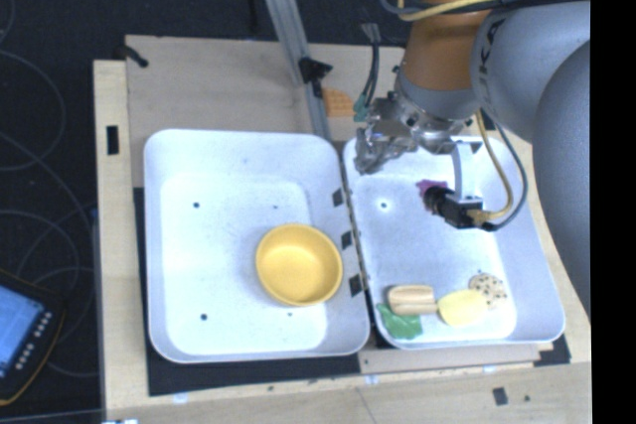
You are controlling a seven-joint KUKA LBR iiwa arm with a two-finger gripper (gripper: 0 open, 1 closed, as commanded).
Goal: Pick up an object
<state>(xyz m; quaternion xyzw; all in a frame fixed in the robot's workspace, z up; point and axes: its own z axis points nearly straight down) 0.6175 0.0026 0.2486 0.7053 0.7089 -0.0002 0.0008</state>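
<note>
While the grey metal two-finger gripper (376, 152) hovered at the right white bin's (527, 258) far-left corner, nothing visibly held, small graspable objects clustered along its near edge: tan cylindrical block (410, 299), yellow rounded piece (461, 307).

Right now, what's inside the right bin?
Along the near edge of the right bin lie a tan block, a yellow piece, a speckled piece and something green. The arm covers the far corner.
</note>
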